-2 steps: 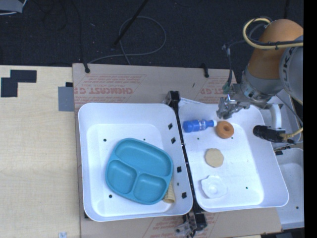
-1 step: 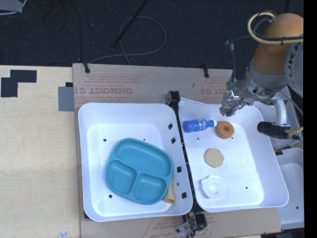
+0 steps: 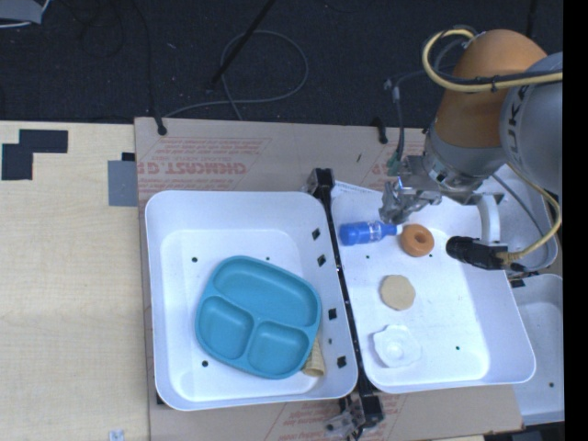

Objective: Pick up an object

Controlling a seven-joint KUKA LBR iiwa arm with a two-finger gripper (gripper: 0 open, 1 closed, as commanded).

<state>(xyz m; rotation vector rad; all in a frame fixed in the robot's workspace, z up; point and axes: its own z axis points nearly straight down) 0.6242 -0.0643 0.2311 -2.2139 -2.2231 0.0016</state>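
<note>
The gripper (image 3: 397, 206) hangs over the back of the right bin (image 3: 496, 338), just above the blue bottle (image 3: 364, 233); whether its jaws are apart or together I cannot tell. An orange ring (image 3: 418, 240) lies beside the bottle, a tan disc (image 3: 398, 292) and a white lump (image 3: 396, 345) nearer. A blue tray (image 3: 257, 315) sits in the left bin (image 3: 175, 246).

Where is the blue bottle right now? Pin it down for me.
The blue bottle lies on its side in the right bin, near that bin's upper left corner, just left of the orange ring and below the gripper.
</note>
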